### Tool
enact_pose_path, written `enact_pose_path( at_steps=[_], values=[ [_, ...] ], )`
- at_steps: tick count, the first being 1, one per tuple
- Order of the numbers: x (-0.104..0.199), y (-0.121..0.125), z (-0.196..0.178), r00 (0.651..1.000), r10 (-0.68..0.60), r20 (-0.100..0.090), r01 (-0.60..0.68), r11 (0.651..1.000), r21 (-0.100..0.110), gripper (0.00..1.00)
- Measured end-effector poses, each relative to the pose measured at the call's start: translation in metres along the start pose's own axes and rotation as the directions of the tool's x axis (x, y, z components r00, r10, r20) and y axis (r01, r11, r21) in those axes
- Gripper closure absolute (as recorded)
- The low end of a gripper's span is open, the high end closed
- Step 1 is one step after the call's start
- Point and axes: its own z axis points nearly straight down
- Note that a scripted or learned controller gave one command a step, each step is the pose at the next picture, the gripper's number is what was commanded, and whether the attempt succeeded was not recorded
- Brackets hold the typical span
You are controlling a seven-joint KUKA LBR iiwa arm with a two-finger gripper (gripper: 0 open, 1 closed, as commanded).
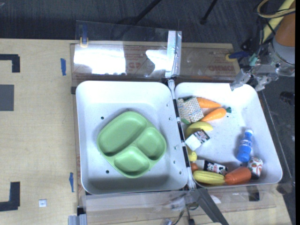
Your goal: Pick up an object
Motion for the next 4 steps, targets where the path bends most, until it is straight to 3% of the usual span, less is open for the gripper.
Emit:
enact_pose_path(
  at_steps=[1, 2, 3, 4],
  values=[
    [0.044, -0.002, 0.097, 0.99, -0.138, 0.001, 0.138, 0.99, -0.001, 0.0],
    [0.007, 0.012, 0.137, 0.956, -0.293, -0.005, 0.293, 0.956, 0.007, 0.0],
    [0.053, -0.024, 0.075, 0.957, -0.289, 0.0, 0.289, 0.957, -0.001, 0.0],
    [0.061, -0.028, 0.08, 0.926, -0.377, 0.0, 0.377, 0.926, 0.0, 0.0]
  ],
)
